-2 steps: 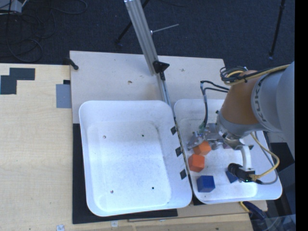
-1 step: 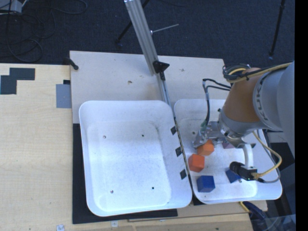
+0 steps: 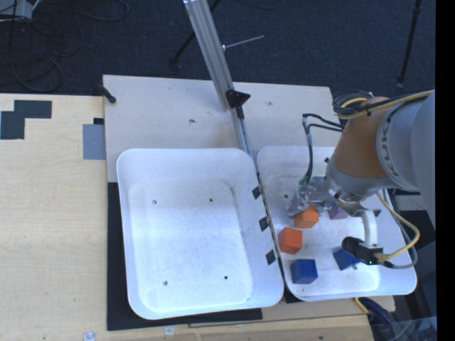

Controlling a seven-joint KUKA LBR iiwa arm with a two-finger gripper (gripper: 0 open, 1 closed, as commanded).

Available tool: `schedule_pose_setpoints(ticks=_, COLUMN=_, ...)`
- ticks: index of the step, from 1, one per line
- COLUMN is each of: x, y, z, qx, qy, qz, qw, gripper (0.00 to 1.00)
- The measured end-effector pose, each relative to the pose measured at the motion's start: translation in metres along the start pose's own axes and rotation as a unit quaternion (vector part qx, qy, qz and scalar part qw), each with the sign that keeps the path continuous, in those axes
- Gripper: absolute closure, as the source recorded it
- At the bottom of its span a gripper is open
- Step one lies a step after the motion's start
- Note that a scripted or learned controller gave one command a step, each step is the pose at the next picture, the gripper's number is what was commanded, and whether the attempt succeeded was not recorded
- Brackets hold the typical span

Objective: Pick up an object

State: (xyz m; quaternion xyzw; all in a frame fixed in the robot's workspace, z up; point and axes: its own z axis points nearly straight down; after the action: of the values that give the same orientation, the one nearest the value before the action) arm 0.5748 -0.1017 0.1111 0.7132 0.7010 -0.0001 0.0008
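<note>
In the right bin (image 3: 395, 287), my gripper (image 3: 304, 207) reaches down from the grey and orange arm (image 3: 370, 151). A small orange piece (image 3: 308, 219) lies directly under its tip, touching or nearly touching it. An orange cube (image 3: 290, 240) rests just below and to the left of that piece. A dark blue cube (image 3: 303, 271) sits near the bin's front edge. A second blue block (image 3: 345, 259) lies to its right, partly behind a black cable connector. A purple piece (image 3: 340, 213) peeks out beneath the wrist.
The left bin (image 3: 129, 168) stands beside the right one, with black clips along the shared wall (image 3: 261, 212). A slanted aluminium bar (image 3: 213, 55) rises behind the bins. Cables hang off the arm at the right.
</note>
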Motion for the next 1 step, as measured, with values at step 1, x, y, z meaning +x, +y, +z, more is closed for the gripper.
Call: schedule_pose_setpoints(ticks=1, x=0.0001, y=-0.0001, z=0.0005, qx=0.000, qy=0.000, qz=0.001, qw=1.0000, gripper=0.00)
